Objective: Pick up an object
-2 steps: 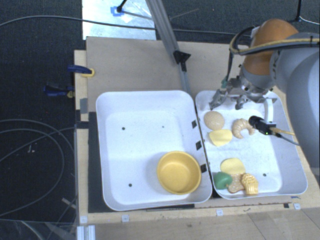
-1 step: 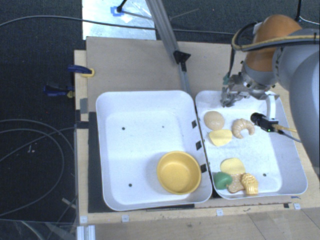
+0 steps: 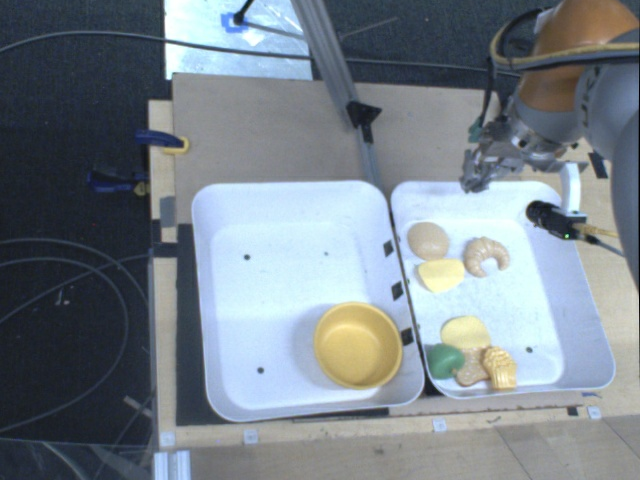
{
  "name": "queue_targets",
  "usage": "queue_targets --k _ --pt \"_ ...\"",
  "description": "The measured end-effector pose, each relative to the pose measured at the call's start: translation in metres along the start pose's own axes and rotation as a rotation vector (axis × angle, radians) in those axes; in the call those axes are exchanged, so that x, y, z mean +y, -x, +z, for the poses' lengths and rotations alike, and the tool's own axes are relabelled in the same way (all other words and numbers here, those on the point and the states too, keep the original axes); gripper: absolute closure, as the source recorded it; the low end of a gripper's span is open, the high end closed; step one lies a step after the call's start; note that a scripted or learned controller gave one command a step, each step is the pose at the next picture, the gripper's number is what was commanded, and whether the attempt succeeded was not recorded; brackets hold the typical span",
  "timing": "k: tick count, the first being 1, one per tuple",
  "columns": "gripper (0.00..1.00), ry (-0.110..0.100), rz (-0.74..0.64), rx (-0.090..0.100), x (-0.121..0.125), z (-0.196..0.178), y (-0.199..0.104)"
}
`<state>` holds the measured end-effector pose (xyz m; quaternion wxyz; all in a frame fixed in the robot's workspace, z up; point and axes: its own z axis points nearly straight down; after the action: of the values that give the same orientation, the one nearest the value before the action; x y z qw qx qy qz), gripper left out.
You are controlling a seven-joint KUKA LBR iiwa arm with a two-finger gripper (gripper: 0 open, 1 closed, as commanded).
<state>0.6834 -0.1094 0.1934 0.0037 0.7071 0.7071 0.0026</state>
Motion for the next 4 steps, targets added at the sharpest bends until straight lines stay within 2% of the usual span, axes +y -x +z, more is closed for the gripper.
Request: queue_targets --k 1,2,3,4 --pt "1.0 -0.001 -0.006 0.001 -0.006 -0.06 -0.004" --pt "1.0 -0.004 -0.005 0.001 -0.005 -0.086 -0.004" --pt "1.0 -0.006 -0.01 0.003 -0.005 -0.086 -0.056" --pt "1.0 -0.008 -0.01 0.003 -0.012 -0.067 -0.107"
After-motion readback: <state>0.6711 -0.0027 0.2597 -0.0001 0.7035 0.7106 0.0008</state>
